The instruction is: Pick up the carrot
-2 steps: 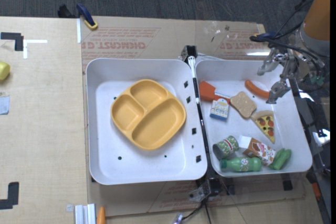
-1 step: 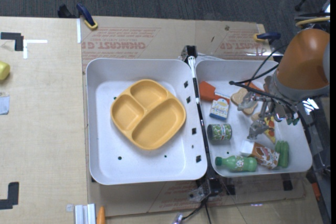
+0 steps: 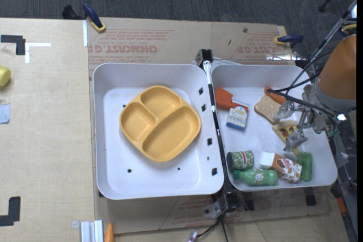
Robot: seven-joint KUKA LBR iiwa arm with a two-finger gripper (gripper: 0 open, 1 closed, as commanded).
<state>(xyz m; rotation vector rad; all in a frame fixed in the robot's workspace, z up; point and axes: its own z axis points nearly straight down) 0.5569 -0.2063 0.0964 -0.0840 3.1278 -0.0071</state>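
Observation:
A slim orange carrot [image 3: 274,94] lies at a slant in the right bin [image 3: 258,77], tucked against the far edge of a slice of toast [image 3: 265,108]. My gripper [image 3: 290,128] hangs over the right side of that bin, just right of the toast and a little nearer than the carrot. It hovers above a small yellow and red packet [image 3: 284,132]. Nothing can be seen gripped in it. The arm's orange band [image 3: 342,71] is at the right edge.
The right bin also holds an orange wedge [image 3: 224,98], a blue and white carton [image 3: 237,117], a small can [image 3: 241,159], a green bottle [image 3: 256,177], a printed pouch [image 3: 287,168] and a green piece [image 3: 305,166]. A yellow divided plate [image 3: 160,122] sits in the left bin [image 3: 108,178].

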